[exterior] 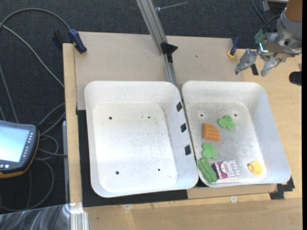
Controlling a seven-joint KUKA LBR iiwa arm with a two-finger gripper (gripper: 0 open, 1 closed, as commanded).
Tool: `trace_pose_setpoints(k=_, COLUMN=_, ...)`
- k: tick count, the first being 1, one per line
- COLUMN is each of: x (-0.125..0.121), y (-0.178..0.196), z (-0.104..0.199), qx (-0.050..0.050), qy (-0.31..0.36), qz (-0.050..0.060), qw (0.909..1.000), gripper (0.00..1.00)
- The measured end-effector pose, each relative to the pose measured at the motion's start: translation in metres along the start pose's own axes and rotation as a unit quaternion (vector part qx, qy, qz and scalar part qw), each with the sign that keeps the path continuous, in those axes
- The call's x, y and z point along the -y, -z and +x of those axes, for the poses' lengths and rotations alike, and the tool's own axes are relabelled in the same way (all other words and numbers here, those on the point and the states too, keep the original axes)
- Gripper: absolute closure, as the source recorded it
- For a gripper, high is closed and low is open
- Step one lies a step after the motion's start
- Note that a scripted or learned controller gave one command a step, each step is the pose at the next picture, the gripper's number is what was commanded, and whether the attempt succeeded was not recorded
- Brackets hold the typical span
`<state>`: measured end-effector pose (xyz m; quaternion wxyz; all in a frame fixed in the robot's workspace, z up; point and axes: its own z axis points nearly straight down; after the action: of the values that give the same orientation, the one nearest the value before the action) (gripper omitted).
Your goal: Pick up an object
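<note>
— Hovering up there past the far rim, is it? Where's the gripper (257,65) in all this?

— Up at the back right, above the bare bench beyond the right bin (271,123), not over it. Its two fingers are spread apart with nothing between them, so it has hold of nothing. I'd call this the very start: the approach, with no object chosen by any sign I can read.

— What is there to choose from?

— All of it lies in the right bin. An orange waffle-like square (211,132) sits near the middle. A green leafy piece (227,122) lies just beyond it, toward the back. Another small green piece (209,151) is nearer us, and a longer green pod-shaped thing (207,170) rests against the bin's front left wall. Beside that, touching or nearly so, is a little pink and white packet (227,169), flat on the floor. A yellow lump (256,167) sits at the front right, apart from the rest.

— And the left bin (96,128)?

— Just a white floor with dark specks.

— So what does the next move call for?

— I'd say the arm has to swing in over the right bin, line its open fingers above one piece, then drop. The orange square or the yellow lump look easiest to me, each with room around it. The pod and packet are crowded against the wall, so fingers might catch the rim there.
</note>
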<state>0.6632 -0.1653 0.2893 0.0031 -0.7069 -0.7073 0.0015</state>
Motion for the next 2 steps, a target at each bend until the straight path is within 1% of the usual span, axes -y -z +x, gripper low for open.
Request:
trace_pose_setpoints(k=1, x=-0.001, y=0.003, z=0.0, qx=0.001, qy=0.001, qz=-0.002, qw=1.0, gripper=0.0)
trace_pose_setpoints(k=2, x=0.003, y=-0.053, z=0.01, qx=0.0, qy=0.001, qz=0.0, qw=1.0, gripper=0.0)
